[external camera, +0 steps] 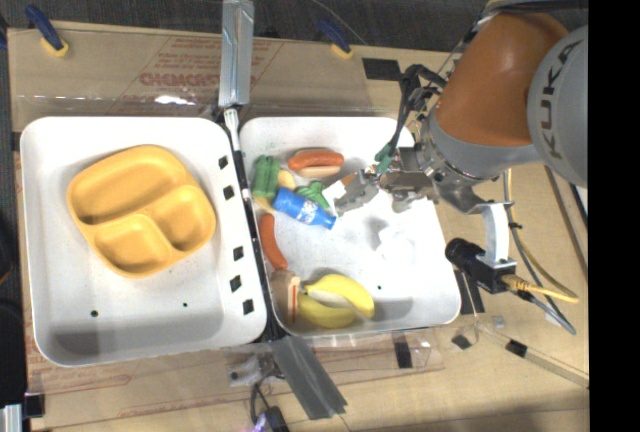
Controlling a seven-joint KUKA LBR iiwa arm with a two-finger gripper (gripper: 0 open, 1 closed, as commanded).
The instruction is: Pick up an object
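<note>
The right bin point(425, 265) holds several toy foods. A blue can point(303, 208) lies on its side near the middle, with a green vegetable point(265, 176) at its left and a hot dog point(316, 160) behind it. A red sausage point(272, 240) lies along the left wall. A yellow banana point(335, 298) sits at the front. My gripper point(378, 196) hangs over the bin's right half, just right of the blue can. Its fingers point(350, 193) are spread open with nothing between them. Its shadow falls on the bare bin floor below.
The left bin point(60, 320) holds a yellow divided tray point(140, 208). A metal divider point(235, 50) stands between the bins at the back. The arm's orange band point(500, 80) and cables point(520, 285) overhang the right bin's right edge.
</note>
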